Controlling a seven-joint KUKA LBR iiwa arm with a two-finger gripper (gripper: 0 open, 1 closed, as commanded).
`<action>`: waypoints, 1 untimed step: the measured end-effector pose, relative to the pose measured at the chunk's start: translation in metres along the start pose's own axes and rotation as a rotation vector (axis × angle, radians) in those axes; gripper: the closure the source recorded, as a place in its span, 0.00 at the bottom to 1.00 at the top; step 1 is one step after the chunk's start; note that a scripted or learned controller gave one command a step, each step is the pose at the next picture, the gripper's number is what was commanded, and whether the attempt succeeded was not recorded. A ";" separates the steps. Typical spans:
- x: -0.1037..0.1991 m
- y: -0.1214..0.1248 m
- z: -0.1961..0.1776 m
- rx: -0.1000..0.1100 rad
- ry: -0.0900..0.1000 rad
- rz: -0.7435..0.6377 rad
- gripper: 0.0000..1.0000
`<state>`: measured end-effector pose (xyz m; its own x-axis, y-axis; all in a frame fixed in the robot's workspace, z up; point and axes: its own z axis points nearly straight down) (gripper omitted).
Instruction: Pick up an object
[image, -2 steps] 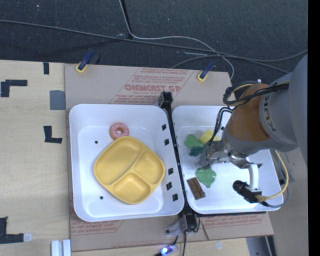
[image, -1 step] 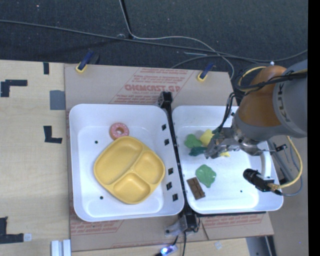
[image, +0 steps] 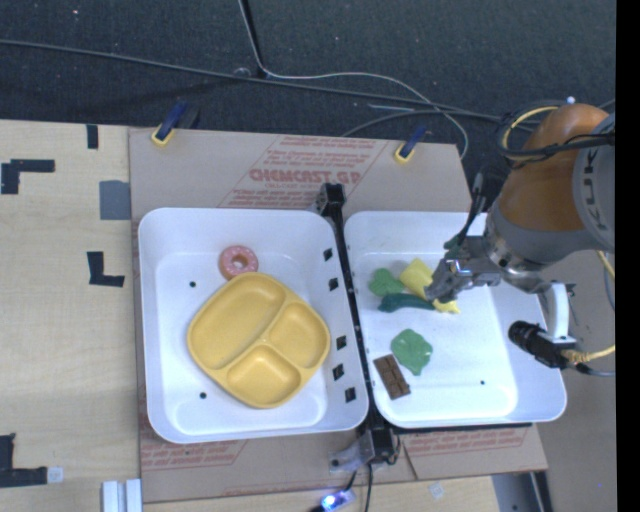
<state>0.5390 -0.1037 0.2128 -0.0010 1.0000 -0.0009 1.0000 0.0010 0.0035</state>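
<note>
My gripper (image: 441, 289) is low in the right bin (image: 500, 400), right over a cluster of small toys: a yellow piece (image: 417, 272), a green leafy piece (image: 384, 282) and a dark teal piece (image: 402, 301). Its tip touches or covers the yellow piece's right end. A light green toy (image: 411, 351) lies nearer the front, with a brown chocolate-bar toy (image: 391, 376) beside it. The left bin (image: 160, 330) holds a yellow divided plate (image: 259, 339) and a pink doughnut (image: 238, 262).
The arm's grey body and orange band (image: 550, 170) hang over the right bin's far right side. A black divider (image: 345, 300) runs between the bins. Cables cross the dark floor behind the bench.
</note>
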 end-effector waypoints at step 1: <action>0.000 0.001 -0.029 0.001 0.001 -0.001 1.00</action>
<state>0.5399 -0.1033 0.2414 -0.0018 1.0000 -0.0002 1.0000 0.0018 0.0024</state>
